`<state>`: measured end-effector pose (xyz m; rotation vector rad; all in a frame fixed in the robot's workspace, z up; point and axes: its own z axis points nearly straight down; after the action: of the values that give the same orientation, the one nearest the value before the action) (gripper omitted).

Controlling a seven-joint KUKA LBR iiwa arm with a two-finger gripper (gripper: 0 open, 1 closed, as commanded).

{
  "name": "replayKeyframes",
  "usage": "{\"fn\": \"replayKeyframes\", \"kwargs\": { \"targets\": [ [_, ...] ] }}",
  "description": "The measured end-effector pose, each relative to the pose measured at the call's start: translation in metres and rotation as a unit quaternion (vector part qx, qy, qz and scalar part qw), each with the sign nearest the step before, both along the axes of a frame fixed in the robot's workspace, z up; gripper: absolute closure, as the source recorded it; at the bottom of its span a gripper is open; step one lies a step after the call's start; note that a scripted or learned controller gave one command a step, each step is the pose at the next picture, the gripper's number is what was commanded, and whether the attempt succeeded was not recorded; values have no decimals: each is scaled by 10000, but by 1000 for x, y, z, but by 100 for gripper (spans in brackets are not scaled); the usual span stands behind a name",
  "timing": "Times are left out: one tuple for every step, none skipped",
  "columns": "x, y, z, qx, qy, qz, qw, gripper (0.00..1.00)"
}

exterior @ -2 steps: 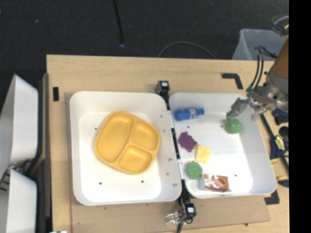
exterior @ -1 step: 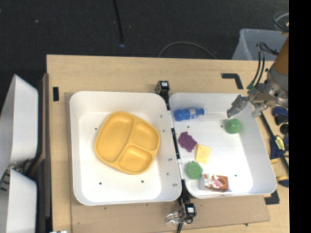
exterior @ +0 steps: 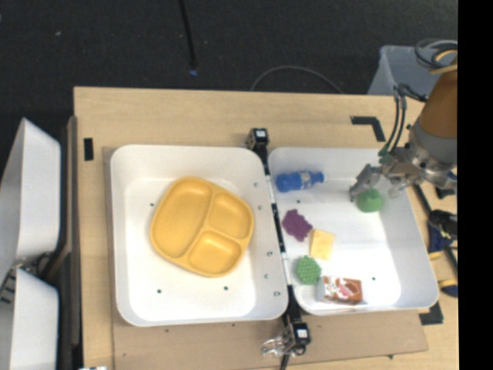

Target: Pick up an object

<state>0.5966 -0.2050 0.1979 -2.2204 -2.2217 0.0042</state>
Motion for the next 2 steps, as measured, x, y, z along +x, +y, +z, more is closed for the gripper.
{"fn": "replayKeyframes", "kwargs": {
  "targets": [
    [0,-1,-42,-2,-3,-13,10000,0],
    [-1,-2,-94,-2,-1,-18,10000,0]
  ]
}}
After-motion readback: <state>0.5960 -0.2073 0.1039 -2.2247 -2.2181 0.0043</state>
